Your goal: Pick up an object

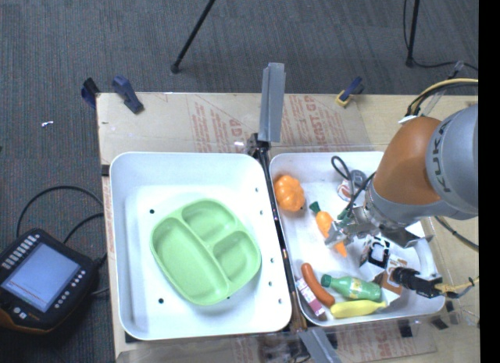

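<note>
End effector (341, 234), finger state indiscernible, poised over the carrot (324, 223): seemingly a light, rigid, smooth toy, best gripped across its thicker middle.

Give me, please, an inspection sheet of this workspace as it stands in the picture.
Surface: wooden bench bearing two white bins, left bin and right bin.
Job's things: in the right bin, an orange pumpkin toy, a carrot, a sausage, a green bottle and a banana.
Clutter: green divided plate in the left bin.
Grippers: gripper low over the right bin, by the carrot; finger state unclear.
Cables: black loop in the right bin; yellow cable above the arm.
Surroundings: pendant on the carpet at left; blue clamps on the bench edge.
</note>
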`<move>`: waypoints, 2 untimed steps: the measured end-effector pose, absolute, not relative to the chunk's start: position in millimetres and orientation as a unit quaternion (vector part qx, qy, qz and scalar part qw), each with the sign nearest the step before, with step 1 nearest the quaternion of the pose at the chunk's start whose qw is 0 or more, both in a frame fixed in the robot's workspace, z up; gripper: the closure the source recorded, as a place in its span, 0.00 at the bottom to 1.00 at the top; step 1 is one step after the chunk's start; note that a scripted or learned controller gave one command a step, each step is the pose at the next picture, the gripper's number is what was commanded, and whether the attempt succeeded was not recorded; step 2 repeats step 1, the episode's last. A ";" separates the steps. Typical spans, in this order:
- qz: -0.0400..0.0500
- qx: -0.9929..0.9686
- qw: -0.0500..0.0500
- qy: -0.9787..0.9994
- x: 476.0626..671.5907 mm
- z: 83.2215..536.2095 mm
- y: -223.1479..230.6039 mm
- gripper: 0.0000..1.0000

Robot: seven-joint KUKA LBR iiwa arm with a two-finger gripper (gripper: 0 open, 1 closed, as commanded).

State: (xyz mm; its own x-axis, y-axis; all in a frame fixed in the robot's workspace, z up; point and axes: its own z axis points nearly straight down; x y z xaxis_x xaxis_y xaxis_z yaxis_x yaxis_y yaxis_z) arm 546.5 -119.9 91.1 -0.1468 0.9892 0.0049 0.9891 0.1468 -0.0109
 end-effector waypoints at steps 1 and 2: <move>0.001 -0.581 0.002 -0.814 582.0 229.7 -67.4 1.00; 0.001 -0.581 0.002 -0.814 582.0 229.7 -67.4 1.00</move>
